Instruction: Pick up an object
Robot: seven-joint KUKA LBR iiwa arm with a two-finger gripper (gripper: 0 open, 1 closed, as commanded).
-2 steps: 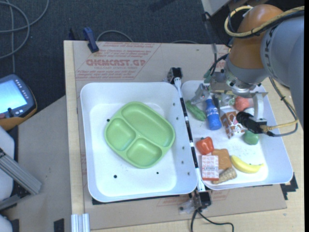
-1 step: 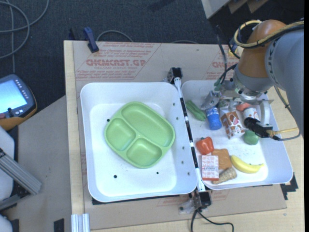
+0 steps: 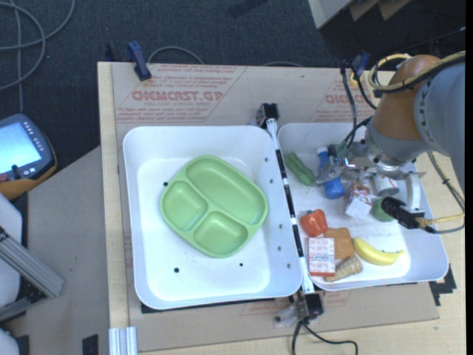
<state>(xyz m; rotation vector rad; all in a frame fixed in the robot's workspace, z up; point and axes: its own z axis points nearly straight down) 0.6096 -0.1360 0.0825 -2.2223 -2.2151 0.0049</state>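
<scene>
Two shallow white bins sit side by side on the bench. The left bin (image 3: 140, 198) carries a green divided plate (image 3: 214, 205), lying flat and turned a little askew, roughly in the middle of the bin floor. The right bin (image 3: 429, 261) is the crowded one: a green pepper-like piece (image 3: 300, 168) lies near its far left side, a small blue object (image 3: 335, 188) sits just right of that, and a red-orange tomato-like piece (image 3: 314, 221) rests by the divider between the bins. Near the front edge, a red and white packet (image 3: 321, 257) lies touching a brown bread-like slab (image 3: 341, 243), and a yellow banana (image 3: 378, 253) lies just to their right. The arm (image 3: 414, 102), grey with its orange band, reaches in from the right over the far half of this bin. Its gripper (image 3: 360, 187) hangs low among the clutter, right beside the blue object and just above a small white and red item (image 3: 358, 204); whether the pincer is spread or pressed together I cannot tell, as the wrist hardware hides it. A green round thing (image 3: 381, 210) peeks out under the arm's right side.
</scene>
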